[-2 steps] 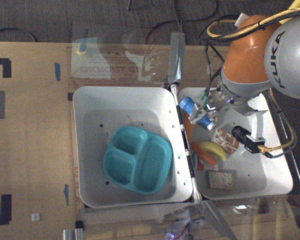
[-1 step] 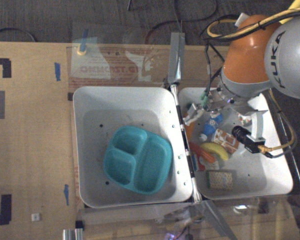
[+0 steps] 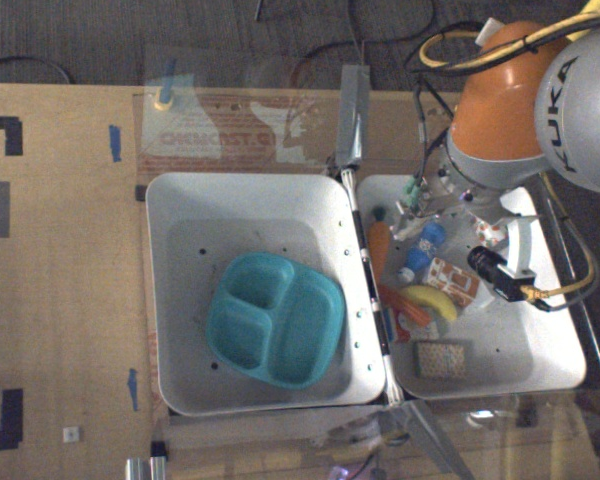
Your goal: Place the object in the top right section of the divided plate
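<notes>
Fingers (image 3: 420,218): apparently lowered into the right bin (image 3: 550,368) above a blue-and-white bottle (image 3: 420,253); whether they are spread or closed cannot be told, the orange-banded arm (image 3: 500,108) hiding them. Nearby lie a carrot (image 3: 379,248), a banana (image 3: 432,301) and a sponge (image 3: 440,359). The teal divided plate (image 3: 275,320) rests in the left bin (image 3: 180,218) on the surface (image 3: 60,268).

Two white bins (image 3: 170,208) — left of the divider one teal divided plate (image 3: 275,319), right of it one banana (image 3: 432,302), one carrot (image 3: 380,248), one sponge (image 3: 440,359).
</notes>
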Available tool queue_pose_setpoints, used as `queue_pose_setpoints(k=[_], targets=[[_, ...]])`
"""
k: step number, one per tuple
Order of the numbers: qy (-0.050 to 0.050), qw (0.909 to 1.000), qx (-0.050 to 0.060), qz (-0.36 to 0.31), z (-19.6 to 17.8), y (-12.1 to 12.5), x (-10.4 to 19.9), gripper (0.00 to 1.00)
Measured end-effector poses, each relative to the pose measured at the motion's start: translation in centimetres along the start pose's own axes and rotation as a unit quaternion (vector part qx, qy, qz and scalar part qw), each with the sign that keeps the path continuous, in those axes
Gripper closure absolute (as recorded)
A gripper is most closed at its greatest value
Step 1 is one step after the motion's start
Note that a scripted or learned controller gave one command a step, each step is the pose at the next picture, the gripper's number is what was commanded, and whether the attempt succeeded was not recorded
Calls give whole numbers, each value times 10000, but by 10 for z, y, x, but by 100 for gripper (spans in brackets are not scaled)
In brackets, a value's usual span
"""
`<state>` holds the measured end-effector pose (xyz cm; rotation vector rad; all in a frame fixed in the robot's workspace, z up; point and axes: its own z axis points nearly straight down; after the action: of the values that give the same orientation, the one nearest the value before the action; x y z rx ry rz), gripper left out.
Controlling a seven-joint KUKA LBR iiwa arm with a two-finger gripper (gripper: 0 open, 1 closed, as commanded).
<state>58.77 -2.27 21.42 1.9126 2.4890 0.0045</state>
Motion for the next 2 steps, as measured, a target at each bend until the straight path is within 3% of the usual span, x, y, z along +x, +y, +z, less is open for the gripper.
queue_pose_setpoints(k=[1, 2], targets=[[9, 9962, 33, 865, 30, -63, 49, 100], [6, 9696, 45, 2445, 30, -102, 43, 100]])
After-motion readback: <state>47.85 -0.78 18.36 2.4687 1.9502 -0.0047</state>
